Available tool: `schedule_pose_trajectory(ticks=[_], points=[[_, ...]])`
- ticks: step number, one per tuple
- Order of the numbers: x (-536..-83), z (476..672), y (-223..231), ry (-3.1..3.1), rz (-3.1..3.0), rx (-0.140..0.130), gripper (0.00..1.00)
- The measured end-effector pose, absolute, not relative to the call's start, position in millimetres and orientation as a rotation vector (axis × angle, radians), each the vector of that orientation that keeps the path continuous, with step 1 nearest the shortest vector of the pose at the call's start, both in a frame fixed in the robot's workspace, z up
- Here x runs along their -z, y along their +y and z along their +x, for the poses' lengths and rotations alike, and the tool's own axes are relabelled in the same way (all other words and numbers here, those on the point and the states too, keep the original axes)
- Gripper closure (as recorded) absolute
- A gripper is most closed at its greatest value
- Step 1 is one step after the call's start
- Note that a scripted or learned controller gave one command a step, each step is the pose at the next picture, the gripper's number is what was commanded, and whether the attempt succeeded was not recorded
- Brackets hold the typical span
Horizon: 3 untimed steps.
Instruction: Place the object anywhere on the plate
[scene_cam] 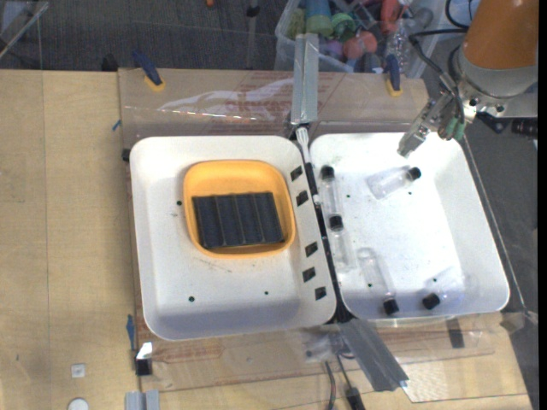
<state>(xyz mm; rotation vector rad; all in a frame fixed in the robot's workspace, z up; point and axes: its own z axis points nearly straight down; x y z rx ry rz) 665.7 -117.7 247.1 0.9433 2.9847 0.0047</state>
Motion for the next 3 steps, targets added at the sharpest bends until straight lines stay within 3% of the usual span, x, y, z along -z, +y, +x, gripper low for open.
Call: schedule_pose_trajectory(ticks=[1, 2, 3], points=[[-387, 660.6, -157, 3.079, 0.586, -0.001, 1.00], [-398, 652.8, -225, 3.131, 0.065, 0.001, 1.00], [-398, 652.8, -225, 3.131, 0.065, 0.001, 0.00]])
